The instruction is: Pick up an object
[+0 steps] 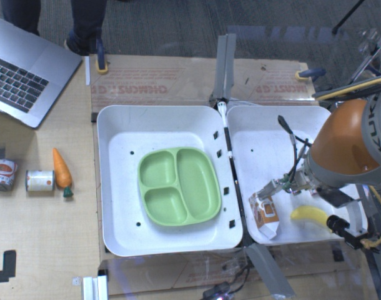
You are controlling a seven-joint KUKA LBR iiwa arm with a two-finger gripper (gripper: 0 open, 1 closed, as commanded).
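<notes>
In the right bin (265, 127) a small brown-and-white packet (266, 214) lies near the front left corner. A yellow banana (309, 215) lies just to its right. My gripper (277, 189) hangs low over the bin, directly above the packet's upper edge and left of the banana. Behind it rises the grey arm with its orange band (346, 139). I see nothing lifted off the bin floor. The arm's body hides the right part of this bin.
A green three-compartment plate (178, 186) lies in the left bin (106, 167). The metal divider (227, 136) runs between the bins. On the bench at left sit a laptop (22, 74), a toy carrot (62, 170) and two small cans (39, 180).
</notes>
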